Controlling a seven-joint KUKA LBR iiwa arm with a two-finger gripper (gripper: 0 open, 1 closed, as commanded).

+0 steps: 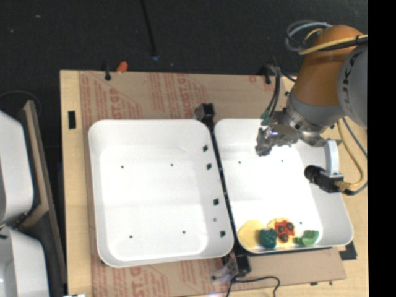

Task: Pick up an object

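Hanging over the far end of the shallow white right bin, the dark two-finger gripper is too blurred to tell its opening; small objects (a yellow disc, teal lump, red piece, green block) cluster at the near edge, well apart.

floor: dark, near-black surround, fills 9 to 1 o'clock around the bench
bench: pale wooden bench top, rectangular, centre frame
liner: brown printed cardboard sheet flat on the bench, red lettering along its 12 o'clock and 9 o'clock edges
cable: thin black cable on the floor at 12 o'clock, running diagonally
clip: small orange clip at the bench's 11 o'clock corner
side furniture: white moulded panels with a wooden-edged board at 9 o'clock
light: even, overhead, soft shadows
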